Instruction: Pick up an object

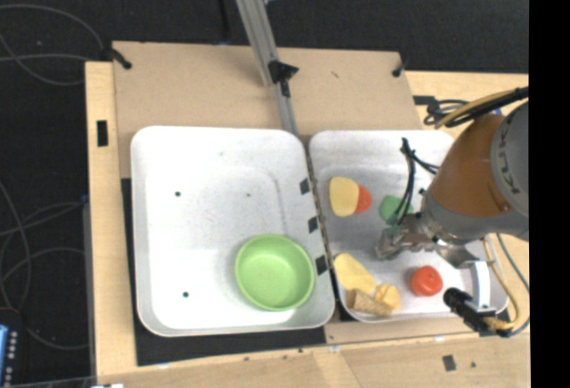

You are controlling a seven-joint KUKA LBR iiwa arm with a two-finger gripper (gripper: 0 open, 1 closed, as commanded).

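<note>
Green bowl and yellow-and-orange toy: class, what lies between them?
The bins' adjoining rims lie between the green bowl and the yellow-and-orange toy in the camera view.

Green bowl (274, 271): round, upright, mouth up, in the left bin near its front right corner.
Yellow-and-orange piece (346, 197): rounded, lying in the right bin near its left wall.
Green piece (391, 208): small, just right of the yellow-and-orange one, partly hidden by the arm.
Red ball (427, 280): small, round, toward the right bin's front.
Yellow-tan piece (365, 285): elongated, lying slantwise at the right bin's front left corner.
</note>
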